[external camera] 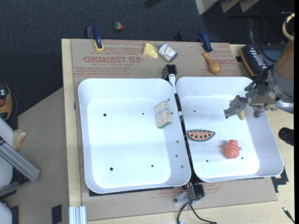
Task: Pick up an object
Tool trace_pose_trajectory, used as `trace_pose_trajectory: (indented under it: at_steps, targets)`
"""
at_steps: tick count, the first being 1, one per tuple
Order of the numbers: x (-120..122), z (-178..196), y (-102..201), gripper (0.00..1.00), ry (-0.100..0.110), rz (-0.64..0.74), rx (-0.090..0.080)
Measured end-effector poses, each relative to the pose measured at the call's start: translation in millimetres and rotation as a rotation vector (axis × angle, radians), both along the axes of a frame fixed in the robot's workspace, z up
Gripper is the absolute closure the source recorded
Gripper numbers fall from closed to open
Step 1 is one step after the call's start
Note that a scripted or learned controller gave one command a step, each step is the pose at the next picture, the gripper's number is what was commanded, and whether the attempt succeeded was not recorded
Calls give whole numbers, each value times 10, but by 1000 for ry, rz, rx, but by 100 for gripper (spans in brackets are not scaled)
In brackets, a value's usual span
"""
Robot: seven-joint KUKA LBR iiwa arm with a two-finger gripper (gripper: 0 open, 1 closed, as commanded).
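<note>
Hand, grip state indiscernible, hung by right bin upper-right rim; watermelon slice and red toy lay lower, apart.

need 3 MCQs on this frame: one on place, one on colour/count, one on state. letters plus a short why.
1. Where does the watermelon slice lie?
A. left bin
B. right bin
C. on the cardboard behind the bins

2. How many objects lie in the left bin?
A. one
B. two
C. three

3. How does the gripper stand relative to the red object?
A. clamped on it
B. apart from it, over the far part of the right bin
C. over the left bin

Key: 1 B, the slice lies near the right bin's left wall. 2 A, the patterned packet is the one object there. 3 B, the red object sits nearer the front, with white floor showing between it and the gripper.
</note>
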State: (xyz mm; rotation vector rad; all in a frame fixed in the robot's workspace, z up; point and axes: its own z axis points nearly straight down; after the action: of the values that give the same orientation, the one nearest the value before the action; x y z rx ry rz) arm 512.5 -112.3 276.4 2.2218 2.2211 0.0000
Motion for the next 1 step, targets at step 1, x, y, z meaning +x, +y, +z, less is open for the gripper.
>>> trace_pose_trajectory:
  at_steps: [1]
  targets:
    - [-177,2323,-116,0,-23,1,-5]
